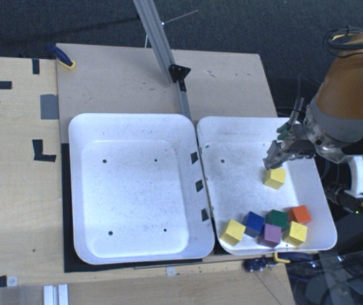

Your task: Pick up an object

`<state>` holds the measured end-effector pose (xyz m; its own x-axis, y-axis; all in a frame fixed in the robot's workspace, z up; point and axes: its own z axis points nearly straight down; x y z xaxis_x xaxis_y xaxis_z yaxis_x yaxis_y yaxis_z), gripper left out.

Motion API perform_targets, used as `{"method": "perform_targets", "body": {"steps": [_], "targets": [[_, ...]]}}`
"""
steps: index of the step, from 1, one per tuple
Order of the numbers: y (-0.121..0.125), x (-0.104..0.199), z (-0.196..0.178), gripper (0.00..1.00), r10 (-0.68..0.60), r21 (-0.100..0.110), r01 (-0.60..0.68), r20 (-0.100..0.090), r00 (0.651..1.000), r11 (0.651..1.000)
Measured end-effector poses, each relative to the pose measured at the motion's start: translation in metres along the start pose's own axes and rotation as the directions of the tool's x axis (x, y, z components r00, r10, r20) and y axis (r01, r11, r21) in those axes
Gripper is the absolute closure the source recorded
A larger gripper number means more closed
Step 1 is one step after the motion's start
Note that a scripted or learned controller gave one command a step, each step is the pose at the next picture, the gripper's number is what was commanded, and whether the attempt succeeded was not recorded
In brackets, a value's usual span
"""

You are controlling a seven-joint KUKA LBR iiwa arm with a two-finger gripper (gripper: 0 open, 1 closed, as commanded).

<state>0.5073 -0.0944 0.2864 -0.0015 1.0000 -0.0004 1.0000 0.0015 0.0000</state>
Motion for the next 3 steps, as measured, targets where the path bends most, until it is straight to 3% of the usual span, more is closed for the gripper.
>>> {"method": "perform_targets", "body": {"steps": [1,2,3], "targets": [[-0.004,0.048,0.004,1.0,-0.004,0.002,0.004,-0.001,1.0,1.0],[0.008,0.103,0.015,1.0,-0.006,0.003,0.006,-0.001,1.0,1.0],[-0.002,0.153,0.025,1.0,-0.005,0.003,0.005,-0.001,1.0,1.0]]}}
